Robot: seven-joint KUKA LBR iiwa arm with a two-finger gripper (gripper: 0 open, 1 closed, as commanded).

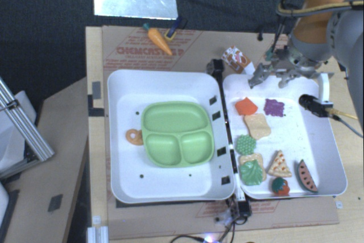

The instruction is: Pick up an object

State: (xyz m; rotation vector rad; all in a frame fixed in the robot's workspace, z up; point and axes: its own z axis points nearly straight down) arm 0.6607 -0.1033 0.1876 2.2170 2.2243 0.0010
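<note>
We are hovering the gripper (272, 74) above the far edge of the right bin (327, 139), with its two fingers spread wide and nothing between them. Taking the orange piece (246, 106) as our landmark, the gripper is sitting just beyond it, toward the back of the bench and slightly to the right in the camera view. The purple piece (274, 107) is lying just to the landmark's right, and the tan bread slice (257, 126) is lying just in front of it, nearly touching. Further forward from the landmark we are seeing a green round piece (245, 144), a leafy green piece (251, 171), a pizza slice (278, 164) and a watermelon slice (307, 175).

We judge the step to be choosing and lining up over a target, and either the orange piece or the purple piece looks like the nearest candidate. These toys look flat and low, so we are wanting to come straight down with the fingers straddling one piece across its narrower side, keeping clear of the bread slice beside it. Descending right to the bin floor before closing should matter, since a shallow close would likely skid over the top. The green tray (176, 134) in the left bin (122, 122) is lying well to the landmark's left and needs no attention.
</note>
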